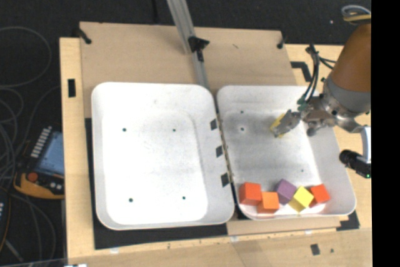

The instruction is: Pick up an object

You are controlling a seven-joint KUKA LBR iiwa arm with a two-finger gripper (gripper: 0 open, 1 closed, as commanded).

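One fixed camera looks down at a slant from well above the desk (pixel 175 47). Both white bins (pixel 156 153) sit mid-frame, and dark floor shows beyond the desk's far and left edges.

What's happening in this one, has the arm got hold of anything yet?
A grey arm with an orange band reaches in from the right over the right-hand bin. Its gripper is above the upper middle of that bin, with something yellowish at its tip; whether that is a held block or part of the gripper is unclear. Five blocks lie along the bin's near edge: two orange, one purple, one yellow and one reddish-orange. The left bin sits alongside.
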